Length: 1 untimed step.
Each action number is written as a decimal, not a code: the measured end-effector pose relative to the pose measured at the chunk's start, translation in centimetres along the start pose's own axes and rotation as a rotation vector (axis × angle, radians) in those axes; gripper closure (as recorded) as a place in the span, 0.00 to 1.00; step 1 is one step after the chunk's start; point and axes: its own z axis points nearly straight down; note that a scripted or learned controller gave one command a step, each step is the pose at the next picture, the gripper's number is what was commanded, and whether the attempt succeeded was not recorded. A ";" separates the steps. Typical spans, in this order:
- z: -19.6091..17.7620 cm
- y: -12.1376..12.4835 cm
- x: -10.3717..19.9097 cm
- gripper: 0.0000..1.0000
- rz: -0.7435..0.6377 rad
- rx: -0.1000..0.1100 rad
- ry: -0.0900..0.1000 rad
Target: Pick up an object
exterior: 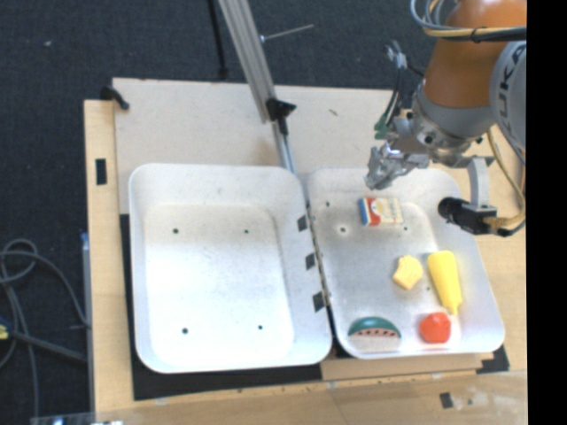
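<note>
Arm: grey iiwa with orange band, reaching in from right, wrist over back of right bin.
Gripper (383, 173): hovering at back edge of right bin (469, 339), just above and behind small carton; nothing seen between fingers.
Fingers: state too blurred and dark to tell, open or closed unknown.
Target guess: small red-and-white carton (380, 211), nearest to gripper, lying flat in back half of right bin, apart from other items.
Other items in right bin: yellow cheese-like chunk (407, 273) mid-bin, just beside yellow corn cob (445, 280); red tomato (434, 328) near front; watermelon slice (374, 330) at front left corner.
Left bin (142, 237): white, shallow, touching right bin along middle.
Counter (195, 122): tan board under both bins; slanted metal pole (252, 56) crossing behind.
Risks: carton flat and low, so fingers may close above it or pinch one edge and flip it; descent behind carton likely to hit bin rim; carton may slide on smooth floor if pushed from one side.
Counts: bins 2; carton 1; cheese chunk 1; corn cob 1; tomato 1; watermelon slice 1; total pickable objects 5.
</note>
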 end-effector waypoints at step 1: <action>2.1 -1.6 4.8 1.00 0.000 0.001 0.000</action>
